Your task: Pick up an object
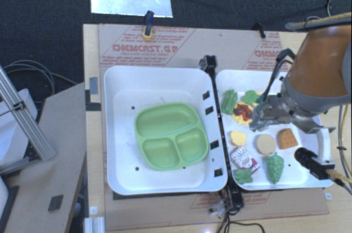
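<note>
Nearest the lens: arm (322, 64), grey with an orange band, reaching in from the right above the right bin (286, 184). Claw (257, 122) sits low inside that bin, toward its upper middle, just beside a red-and-yellow piece (242, 112); contact or a small gap, cannot tell. Whether the claw is released or clenched cannot be read here: dark metal against shadow. Nothing seen lifted in it, so judged: pick not yet done, approach looks made, grasp and lift are left. Likely target is the red-and-yellow piece, lying on the bin floor between a leafy green piece (229, 100) on its left and the claw. Same bin also carries a second green piece (251, 96) near the far wall, yellow chunk (238, 138), round tan disc (265, 144), orange-brown square (286, 138), red-and-white packet (242, 157), small green scrap (243, 175), green cone-shaped piece (275, 167). Crowding noted: greens lie close to the target on two sides, yellow chunk and disc just below it; a closing grip could catch a neighbour or nudge the target aside. Left bin (110, 116) holds a pale green divided tray (171, 136), three compartments, well apart from the claw, no obstacle. Black clips (209, 111) line the seam between the bins. Both bins rest on the table (231, 45), under a printed sheet; yellow clamp (148, 31) at its far edge.
</note>
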`<state>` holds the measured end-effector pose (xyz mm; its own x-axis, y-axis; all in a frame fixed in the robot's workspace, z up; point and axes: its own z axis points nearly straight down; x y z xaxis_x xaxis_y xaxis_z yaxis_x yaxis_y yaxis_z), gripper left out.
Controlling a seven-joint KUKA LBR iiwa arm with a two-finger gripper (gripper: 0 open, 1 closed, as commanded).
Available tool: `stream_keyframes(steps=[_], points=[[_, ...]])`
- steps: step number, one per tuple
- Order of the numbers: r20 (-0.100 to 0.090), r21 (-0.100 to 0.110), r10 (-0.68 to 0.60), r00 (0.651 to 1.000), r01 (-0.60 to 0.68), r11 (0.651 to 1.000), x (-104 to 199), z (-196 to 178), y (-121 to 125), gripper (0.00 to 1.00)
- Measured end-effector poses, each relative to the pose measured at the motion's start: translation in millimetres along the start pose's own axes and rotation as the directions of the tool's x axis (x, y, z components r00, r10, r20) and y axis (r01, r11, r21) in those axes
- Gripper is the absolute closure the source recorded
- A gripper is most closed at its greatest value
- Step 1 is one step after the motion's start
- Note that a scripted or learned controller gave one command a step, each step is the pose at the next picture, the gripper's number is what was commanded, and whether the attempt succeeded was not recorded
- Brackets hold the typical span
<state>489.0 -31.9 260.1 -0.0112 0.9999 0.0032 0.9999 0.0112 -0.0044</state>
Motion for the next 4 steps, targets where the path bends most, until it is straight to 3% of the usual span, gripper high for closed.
stream_keyframes(steps=[1, 2, 3, 4], points=[[-0.001, -0.001, -0.001, 1.000, 0.001, 1.000, 83, 31, -2, 1.00], [0.001, 0.000, 0.001, 1.000, -0.001, 1.000, 143, 79, -2, 1.00], [0.003, -0.004, 0.010, 1.000, -0.010, 1.000, 139, 77, -1, 0.00], [0.005, -0.015, 0.010, 1.000, -0.010, 1.000, 108, 74, 121, 0.00]])
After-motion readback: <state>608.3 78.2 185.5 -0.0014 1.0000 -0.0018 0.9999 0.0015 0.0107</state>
